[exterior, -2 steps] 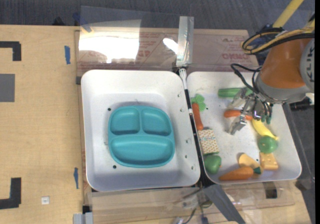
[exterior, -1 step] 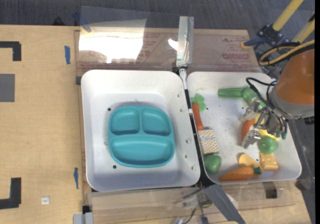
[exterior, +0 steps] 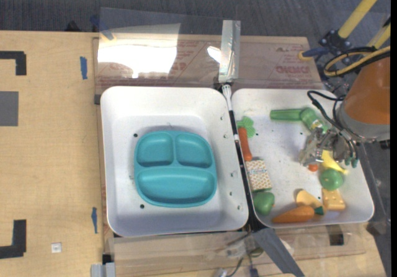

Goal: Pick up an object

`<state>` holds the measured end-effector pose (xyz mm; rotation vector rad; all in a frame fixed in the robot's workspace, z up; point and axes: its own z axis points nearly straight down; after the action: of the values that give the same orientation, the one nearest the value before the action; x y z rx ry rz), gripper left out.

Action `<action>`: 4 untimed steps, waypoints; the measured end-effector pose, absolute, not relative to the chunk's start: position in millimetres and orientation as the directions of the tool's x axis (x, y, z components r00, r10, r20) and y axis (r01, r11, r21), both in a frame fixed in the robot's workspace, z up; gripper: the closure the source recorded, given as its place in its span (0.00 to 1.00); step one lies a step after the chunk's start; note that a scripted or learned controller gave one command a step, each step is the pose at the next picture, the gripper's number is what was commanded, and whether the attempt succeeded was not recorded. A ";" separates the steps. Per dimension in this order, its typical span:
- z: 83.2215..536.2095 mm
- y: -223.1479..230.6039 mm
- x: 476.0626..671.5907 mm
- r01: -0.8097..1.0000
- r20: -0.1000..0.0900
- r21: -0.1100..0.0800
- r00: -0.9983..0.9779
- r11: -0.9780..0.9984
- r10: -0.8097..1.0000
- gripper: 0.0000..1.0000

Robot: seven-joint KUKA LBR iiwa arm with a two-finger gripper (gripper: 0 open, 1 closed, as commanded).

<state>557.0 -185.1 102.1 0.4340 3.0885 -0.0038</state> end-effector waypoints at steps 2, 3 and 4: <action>88.7 -177.6 548.9 0.306 -0.009 0.001 -0.952 0.952 0.306 0.00; 102.6 -178.1 552.7 0.305 -0.023 0.002 -0.952 0.952 0.305 1.00; 101.4 -177.8 552.1 0.305 -0.021 0.002 -0.952 0.952 0.305 0.00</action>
<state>552.1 -177.8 101.4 0.4816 3.0832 -0.0021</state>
